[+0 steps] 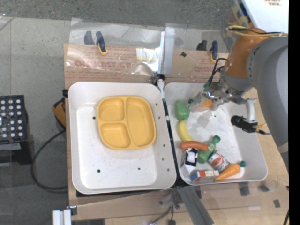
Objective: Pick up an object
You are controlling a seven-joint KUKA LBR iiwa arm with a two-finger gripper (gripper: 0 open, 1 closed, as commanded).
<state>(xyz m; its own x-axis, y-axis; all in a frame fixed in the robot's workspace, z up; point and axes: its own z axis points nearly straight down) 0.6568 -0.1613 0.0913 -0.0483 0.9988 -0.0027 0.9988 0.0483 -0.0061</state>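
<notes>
My gripper point(206, 97) hangs low over the far part of the right bin point(251, 150), reaching in from the right. A small orange piece point(206, 104) sits right at its tip, with a tiny green bit point(191, 101) just to the left; whether the piece is gripped is unclear. A green pepper point(182, 110) lies to the gripper's left near the bin's left wall. Nearer the front lie a banana point(184, 131), a red sausage point(194, 146), a green bottle point(209, 151), a red can point(218, 161), a carrot point(229, 171) and a red-and-white box point(204, 175).
The left bin point(84, 139) holds a yellow divided plate point(126, 122). A black-and-white item point(190, 158) lies by the right bin's left wall. The grey arm point(267, 78) covers the far right corner. Bare bin floor shows around point(215, 125).
</notes>
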